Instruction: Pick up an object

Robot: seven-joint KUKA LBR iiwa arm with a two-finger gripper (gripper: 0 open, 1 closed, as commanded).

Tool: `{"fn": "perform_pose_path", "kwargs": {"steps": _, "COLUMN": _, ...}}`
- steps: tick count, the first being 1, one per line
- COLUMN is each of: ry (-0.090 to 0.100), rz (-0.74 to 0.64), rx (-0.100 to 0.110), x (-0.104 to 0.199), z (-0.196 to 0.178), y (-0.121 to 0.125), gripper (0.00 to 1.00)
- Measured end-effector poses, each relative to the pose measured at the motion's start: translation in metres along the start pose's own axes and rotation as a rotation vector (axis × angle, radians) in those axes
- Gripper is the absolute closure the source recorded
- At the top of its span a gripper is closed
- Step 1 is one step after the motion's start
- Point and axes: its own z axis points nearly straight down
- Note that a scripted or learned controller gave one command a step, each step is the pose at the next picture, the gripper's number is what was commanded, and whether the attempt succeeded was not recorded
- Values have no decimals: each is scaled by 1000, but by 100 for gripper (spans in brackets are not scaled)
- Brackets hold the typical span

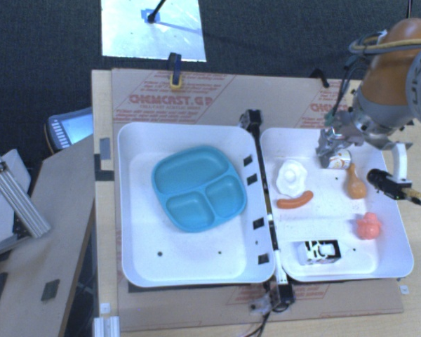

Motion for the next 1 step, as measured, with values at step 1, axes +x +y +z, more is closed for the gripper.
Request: {"fn": "perform_pose_path", "kwargs": {"steps": 1, "ry": 0, "rz": 0, "rx": 0, "x": -2, "z": -44, "y": 5, "gripper": 100}}
